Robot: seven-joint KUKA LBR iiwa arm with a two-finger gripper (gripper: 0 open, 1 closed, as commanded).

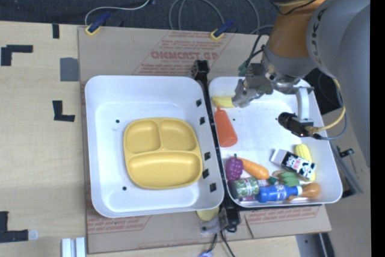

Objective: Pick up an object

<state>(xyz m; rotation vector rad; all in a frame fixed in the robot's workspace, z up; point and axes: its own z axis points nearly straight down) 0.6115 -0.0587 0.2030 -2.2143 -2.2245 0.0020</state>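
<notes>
Cardboard (pixel 180 54) covers the bench under the two white bins, and from my screen the gripper (pixel 241 99) hangs low over the upper left corner of the right bin (pixel 329 173), on the arm (pixel 313 15) that comes in from the right. At this slant I cannot tell whether it is spread or closed, and I see nothing held in it. Just beside its tip, on the left, lies a yellow piece (pixel 222 102). Its long axis runs across the view, one end toward the divider between the bins and the other toward the gripper; I can't say if they touch. Just below that lies an orange piece (pixel 225 128), long axis running up and down the view with a slight tilt, narrower end toward the yellow piece, broad end toward the near side. Further down, along the bin's near edge, things crowd together: grapes (pixel 233 167), a carrot (pixel 256 170) pointing down to the right, a green can (pixel 243 188) and a blue bottle (pixel 275 194) lying on its side across the view. To their right sit a carton (pixel 293 163) and corn (pixel 304 150). Across the divider, the left bin (pixel 102 99) holds a yellow divided plate (pixel 162 151), well apart from the gripper.
</notes>
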